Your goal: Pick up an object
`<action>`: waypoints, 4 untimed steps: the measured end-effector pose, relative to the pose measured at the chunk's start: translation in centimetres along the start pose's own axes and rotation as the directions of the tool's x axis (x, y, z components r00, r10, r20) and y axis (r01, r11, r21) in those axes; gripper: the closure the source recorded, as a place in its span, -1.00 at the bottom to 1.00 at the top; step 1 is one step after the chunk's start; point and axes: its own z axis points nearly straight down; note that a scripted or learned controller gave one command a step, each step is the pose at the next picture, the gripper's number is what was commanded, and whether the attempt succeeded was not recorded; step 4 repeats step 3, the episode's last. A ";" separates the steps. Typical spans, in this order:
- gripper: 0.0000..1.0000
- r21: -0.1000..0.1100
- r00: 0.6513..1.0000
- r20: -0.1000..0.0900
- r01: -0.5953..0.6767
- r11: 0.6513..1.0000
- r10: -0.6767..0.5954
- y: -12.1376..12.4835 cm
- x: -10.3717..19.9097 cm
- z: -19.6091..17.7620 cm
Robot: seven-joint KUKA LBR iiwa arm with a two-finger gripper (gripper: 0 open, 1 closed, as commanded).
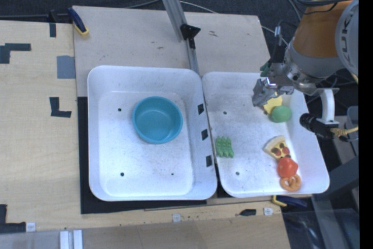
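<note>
Gripper (263,92) low in right bin (245,125), just beside yellow piece (272,104) & green ball (281,114), cannot tell if open/closed

A metal pole (172,2) slants over the wooden bench (35,125), a blue clamp (77,20) at its corner.

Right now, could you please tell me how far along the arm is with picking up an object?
Nothing looks picked up yet. The claw has reached into the right bin and sits low beside the yellow piece and green ball, so the approach looks done. No object shows between its fingers. Still to do: close on one item and lift it. The green block, red piece and blue bowl lie untouched.
</note>
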 end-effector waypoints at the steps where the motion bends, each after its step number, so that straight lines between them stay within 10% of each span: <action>1: 1.00 0.004 1.000 -0.001 0.003 1.000 -0.003 1.2 4.6 1.2; 3: 1.00 0.003 1.000 -0.001 0.005 1.000 -0.005 3.1 15.6 1.5; 4: 1.00 0.003 1.000 -0.001 0.005 1.000 -0.005 3.1 15.6 1.5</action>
